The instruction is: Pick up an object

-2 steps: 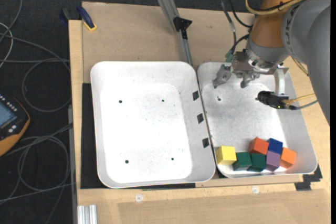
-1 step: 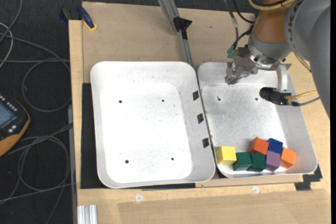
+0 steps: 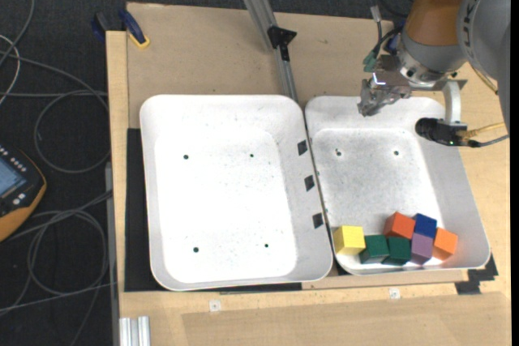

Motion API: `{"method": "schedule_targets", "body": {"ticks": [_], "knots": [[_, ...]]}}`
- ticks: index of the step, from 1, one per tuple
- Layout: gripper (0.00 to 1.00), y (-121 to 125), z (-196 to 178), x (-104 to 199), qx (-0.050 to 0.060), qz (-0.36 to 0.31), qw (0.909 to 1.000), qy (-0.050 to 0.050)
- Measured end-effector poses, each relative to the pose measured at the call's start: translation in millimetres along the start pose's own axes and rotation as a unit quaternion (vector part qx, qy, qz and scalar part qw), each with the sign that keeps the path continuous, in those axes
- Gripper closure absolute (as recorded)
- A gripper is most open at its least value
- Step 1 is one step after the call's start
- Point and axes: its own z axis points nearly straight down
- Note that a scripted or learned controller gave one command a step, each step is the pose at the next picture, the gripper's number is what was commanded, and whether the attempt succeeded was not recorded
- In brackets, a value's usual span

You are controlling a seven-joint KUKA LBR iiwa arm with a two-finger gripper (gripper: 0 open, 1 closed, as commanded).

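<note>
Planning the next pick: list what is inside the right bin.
Right bin holds a block cluster at its near edge: yellow block, two green blocks, orange block, blue block, purple block, second orange block. Anything beneath them is hidden.

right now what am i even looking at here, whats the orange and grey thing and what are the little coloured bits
The orange and grey thing is a robot arm, reaching in from the right of the picture. At its tip is a small two-finger gripper, the part meant to pick things up. It sits over the far edge of the right bin, and nothing can be seen between its fingers.

The single camera is fixed above the bench and looks down at a slant.

On the wooden bench lie two shallow white bins side by side. The left bin is next to the right one. The coloured bits are small blocks bunched in the near corner of the right bin: a yellow block, green blocks, an orange block, a blue block, a purple block and another orange one at the end.
</note>
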Motion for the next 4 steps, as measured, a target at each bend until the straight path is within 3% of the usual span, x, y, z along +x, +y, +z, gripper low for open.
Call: {"method": "schedule_targets", "body": {"ticks": [1, 2, 4], "knots": [[1.00, 5.2, -52.6, -9.2, -0.001, 0.000, 1.0000, 0.000], [1.00, 6.4, -70.2, -8.7, 0.001, 0.000, 1.0000, 0.000], [1.00, -46.4, -61.8, 93.3, 0.006, -0.003, 1.0000, 0.002]]}}
